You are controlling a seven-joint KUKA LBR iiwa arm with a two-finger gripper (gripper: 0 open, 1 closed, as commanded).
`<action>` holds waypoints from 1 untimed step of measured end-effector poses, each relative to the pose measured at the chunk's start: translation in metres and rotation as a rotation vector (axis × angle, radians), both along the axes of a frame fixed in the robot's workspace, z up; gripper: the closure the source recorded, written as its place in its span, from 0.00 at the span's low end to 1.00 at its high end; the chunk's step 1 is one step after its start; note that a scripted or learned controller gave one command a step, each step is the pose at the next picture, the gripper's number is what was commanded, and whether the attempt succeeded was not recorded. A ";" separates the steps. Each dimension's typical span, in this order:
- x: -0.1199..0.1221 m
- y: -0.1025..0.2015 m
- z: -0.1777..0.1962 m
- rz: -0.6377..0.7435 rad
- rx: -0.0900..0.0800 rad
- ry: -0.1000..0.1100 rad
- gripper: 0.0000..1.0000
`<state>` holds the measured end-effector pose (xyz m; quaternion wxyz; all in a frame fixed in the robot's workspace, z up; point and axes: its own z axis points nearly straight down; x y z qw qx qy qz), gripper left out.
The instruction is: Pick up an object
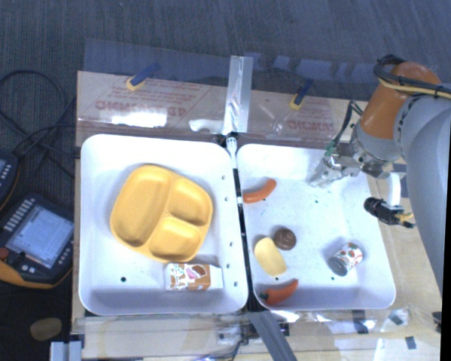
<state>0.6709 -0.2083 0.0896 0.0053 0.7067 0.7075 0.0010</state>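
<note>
My gripper (325,174) hangs over the far right part of the right bin (370,297), above bare white floor. The nearest object is an orange-red sausage (259,190), to its left by the divider. Nearer the front lie a brown round piece (284,238), a pale yellow lemon-shaped item (269,256) and a second red sausage (281,291). A small printed can (346,258) lies on its side at the right. Nothing shows under the gripper.
The left bin (92,282) bears a yellow divided plate (162,211) and a small printed carton (192,276). A metal divider post (239,86) stands at the back between the bins. The grey arm (427,149) fills the right side.
</note>
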 end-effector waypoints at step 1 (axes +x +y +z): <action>0.001 0.082 0.001 0.004 0.003 -0.002 1.00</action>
